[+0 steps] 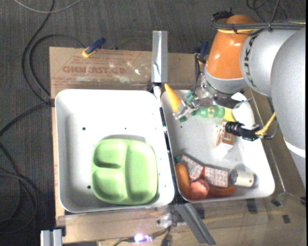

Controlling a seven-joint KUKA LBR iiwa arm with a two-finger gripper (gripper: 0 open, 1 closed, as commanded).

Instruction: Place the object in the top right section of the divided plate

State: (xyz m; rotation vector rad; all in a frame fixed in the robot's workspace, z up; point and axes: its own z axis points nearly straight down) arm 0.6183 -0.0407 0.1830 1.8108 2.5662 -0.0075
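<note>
A light green divided plate [126,171] lies in the left bin [72,117], toward its front. My gripper [186,108] hangs low over the back left corner of the right bin [264,186]. It sits just right of an orange carrot [170,95] that leans on the bin wall. Just left of it lies a small green bottle [211,111]. The wrist hides part of the gripper, and I see nothing clearly held in it.
Along the right bin's front lie an orange sausage [182,177], wrapped packets [209,175], a pink round item [198,189] and a small can [244,178]. A brown carton [223,136] stands mid-bin. A white object [245,109] lies at the back right.
</note>
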